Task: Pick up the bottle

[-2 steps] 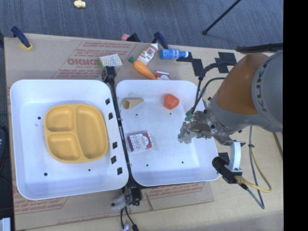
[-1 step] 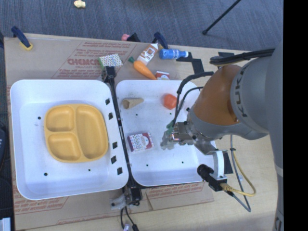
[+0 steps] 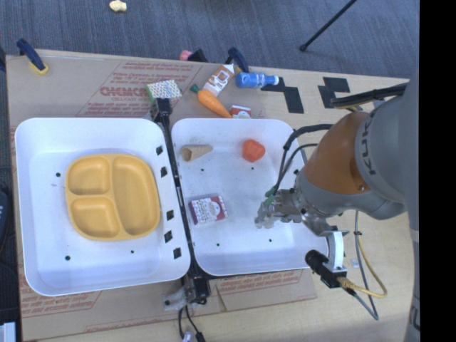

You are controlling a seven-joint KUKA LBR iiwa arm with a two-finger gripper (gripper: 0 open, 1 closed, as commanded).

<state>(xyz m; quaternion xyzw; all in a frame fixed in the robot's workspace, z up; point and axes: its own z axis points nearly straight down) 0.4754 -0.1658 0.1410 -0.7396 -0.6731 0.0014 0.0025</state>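
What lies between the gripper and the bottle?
In the camera view, a red tomato lies roughly between the gripper and the blue bottle, inside the right bin.

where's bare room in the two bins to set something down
Left bin: only the margins around the yellow divided plate. Right bin: bare floor between the tan cone, red ball and small printed packet, plus the near-left corner. Crowded by the tool.

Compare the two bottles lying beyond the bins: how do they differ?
The blue bottle is blue with a paler cap end pointing right; the white bottle is white with an orange label and dark cap. The blue bottle lies almost level across the view; the white bottle lies slanted. Both rest on their sides on the cardboard, outside the right bin where the pincer is.
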